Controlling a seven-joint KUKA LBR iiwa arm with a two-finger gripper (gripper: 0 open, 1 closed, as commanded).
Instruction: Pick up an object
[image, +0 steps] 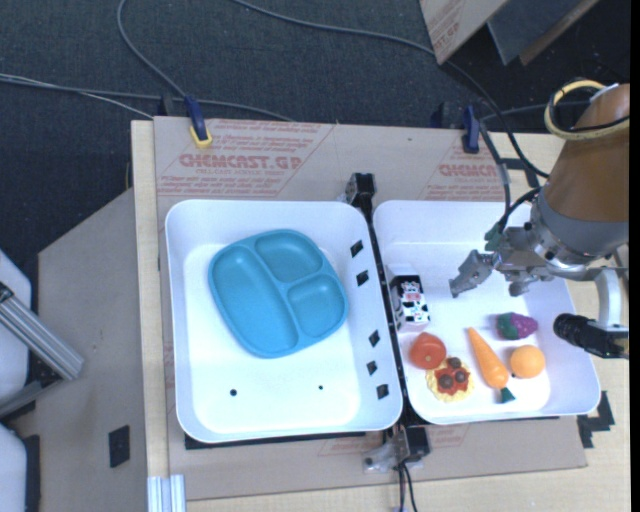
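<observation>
The right bin (440, 230) holds several toy foods along its near side. These are a red tomato (428, 350), a yellow piece with berries (449, 379), an orange carrot (488, 358), an orange fruit (526, 361) and purple grapes (516, 325). A small white box with black spots (410, 303) lies by the bin's left wall. My gripper (492, 279) hangs over the middle of this bin, above and behind the grapes. It is open, with nothing between its fingers (467, 274).
The left bin (270, 400) bears a blue divided plate (278, 290). A black divider with clips (372, 300) runs between the bins. A black part of the arm (590, 336) sticks out over the right bin's right edge. Cables trail behind the bench.
</observation>
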